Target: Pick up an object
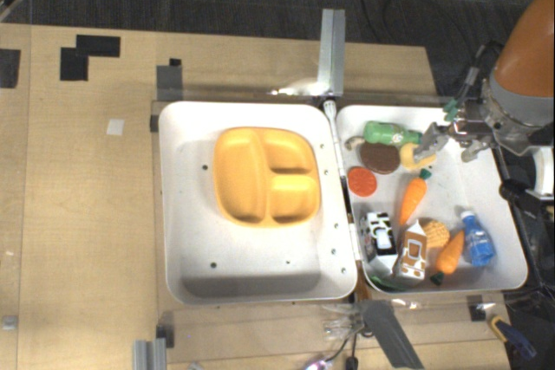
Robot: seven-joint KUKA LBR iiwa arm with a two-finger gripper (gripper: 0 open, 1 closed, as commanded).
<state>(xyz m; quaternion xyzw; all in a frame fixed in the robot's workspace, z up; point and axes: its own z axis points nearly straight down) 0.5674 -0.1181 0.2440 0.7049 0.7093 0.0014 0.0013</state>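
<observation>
Fingers (451, 136) spread open, gripping nothing, above the right bin's (512, 273) far edge.
Just beside them lies a small yellow toy (419, 154), touching a brown disc (379, 157) near a green bottle (388, 133).

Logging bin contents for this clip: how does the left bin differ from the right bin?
The left bin holds one thing, a yellow divided tray, while the right bin holds many small toys, among them a carrot, a blue bottle and a green bottle. The gripper hovers over the right bin, not the left bin. Both are shallow, white and set side by side.
</observation>
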